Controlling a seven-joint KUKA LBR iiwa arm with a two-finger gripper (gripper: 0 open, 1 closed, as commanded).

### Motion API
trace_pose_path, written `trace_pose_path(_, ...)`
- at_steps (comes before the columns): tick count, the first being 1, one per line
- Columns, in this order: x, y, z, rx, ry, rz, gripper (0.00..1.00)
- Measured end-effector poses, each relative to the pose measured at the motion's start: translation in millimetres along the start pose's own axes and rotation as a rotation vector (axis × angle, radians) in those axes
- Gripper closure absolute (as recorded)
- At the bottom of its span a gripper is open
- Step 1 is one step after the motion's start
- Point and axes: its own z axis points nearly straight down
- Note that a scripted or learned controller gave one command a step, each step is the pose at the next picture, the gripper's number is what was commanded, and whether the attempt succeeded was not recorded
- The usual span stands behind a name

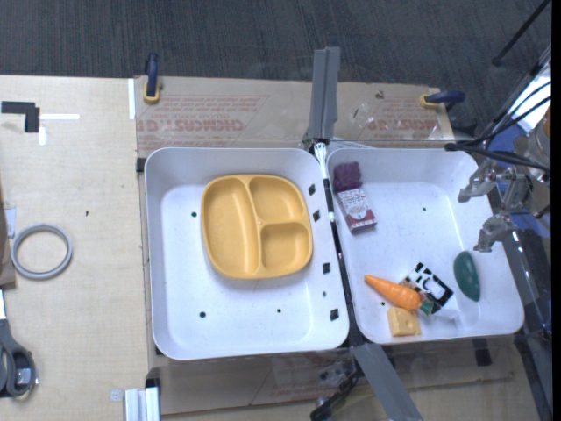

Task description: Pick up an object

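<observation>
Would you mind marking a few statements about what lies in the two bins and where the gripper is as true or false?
1. The yellow divided plate lies in the left bin. True.
2. The carrot lies on the plate. False: it lies in the right bin, near its front.
3. The gripper holds the carrot. False: it sits at the right bin's right edge, apart from the carrot.
4. A dark green object lies near the right bin's right wall. True.
5. A roll of tape lies on the bench left of the bins. True.
</observation>
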Motion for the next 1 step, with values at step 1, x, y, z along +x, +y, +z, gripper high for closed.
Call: trace_pose_path(1, -19.2, 0.9, 104.3, 0.000, 0.004, 0.384, 0.00)
